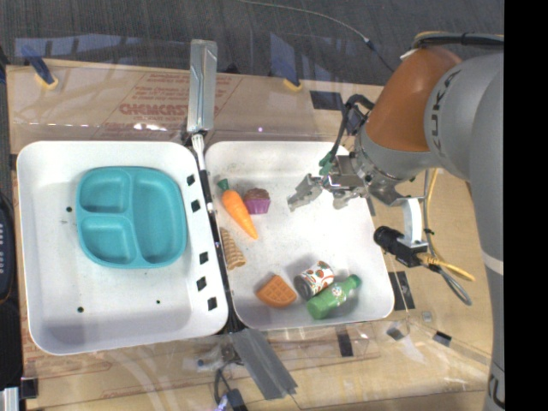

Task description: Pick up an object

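Note:
The right bin (282,157) holds several toy foods. An orange carrot (240,214) lies by its left wall, touching a purple cupcake (257,200). A tan waffle cone (231,249) sits below the carrot. Near the front are an orange waffle piece (276,291), a small printed can (314,278) and a green bottle (335,296). My gripper (320,195) hovers over the bin's upper right part, to the right of the cupcake. It is open, with nothing between its fingers (300,196).
The left bin (43,315) holds a teal divided plate (133,215). A metal divider (202,84) stands between the bins at the back. A black part with yellow cable (411,248) hangs off the arm at the right bin's right rim.

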Robot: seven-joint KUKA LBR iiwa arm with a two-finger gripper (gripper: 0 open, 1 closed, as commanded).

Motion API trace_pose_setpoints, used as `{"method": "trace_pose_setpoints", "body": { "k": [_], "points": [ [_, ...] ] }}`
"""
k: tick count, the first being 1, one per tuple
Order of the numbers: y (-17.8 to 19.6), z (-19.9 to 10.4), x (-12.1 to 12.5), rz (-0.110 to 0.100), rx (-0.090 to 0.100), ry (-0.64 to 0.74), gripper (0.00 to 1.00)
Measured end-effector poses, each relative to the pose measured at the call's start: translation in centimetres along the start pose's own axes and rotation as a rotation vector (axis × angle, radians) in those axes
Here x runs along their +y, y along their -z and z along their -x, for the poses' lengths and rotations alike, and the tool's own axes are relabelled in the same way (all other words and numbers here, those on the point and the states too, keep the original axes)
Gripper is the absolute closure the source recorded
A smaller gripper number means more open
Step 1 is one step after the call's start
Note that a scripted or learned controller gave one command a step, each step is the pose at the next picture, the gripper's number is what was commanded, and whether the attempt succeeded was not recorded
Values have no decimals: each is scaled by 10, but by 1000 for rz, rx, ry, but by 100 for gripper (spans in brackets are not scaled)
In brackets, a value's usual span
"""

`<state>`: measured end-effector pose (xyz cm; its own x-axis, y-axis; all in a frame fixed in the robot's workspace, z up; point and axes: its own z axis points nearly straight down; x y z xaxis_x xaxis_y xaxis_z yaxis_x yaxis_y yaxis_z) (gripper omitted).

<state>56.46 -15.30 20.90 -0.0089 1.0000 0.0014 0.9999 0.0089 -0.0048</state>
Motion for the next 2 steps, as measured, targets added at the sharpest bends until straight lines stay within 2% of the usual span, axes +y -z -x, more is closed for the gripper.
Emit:
{"method": "trace_pose_setpoints", "body": {
  "k": [1, 2],
  "points": [
    [-81, -64, 31, -3, 1, 170, 0],
    [-119, -48, 32, -3, -1, 150, 0]
  ]
}}
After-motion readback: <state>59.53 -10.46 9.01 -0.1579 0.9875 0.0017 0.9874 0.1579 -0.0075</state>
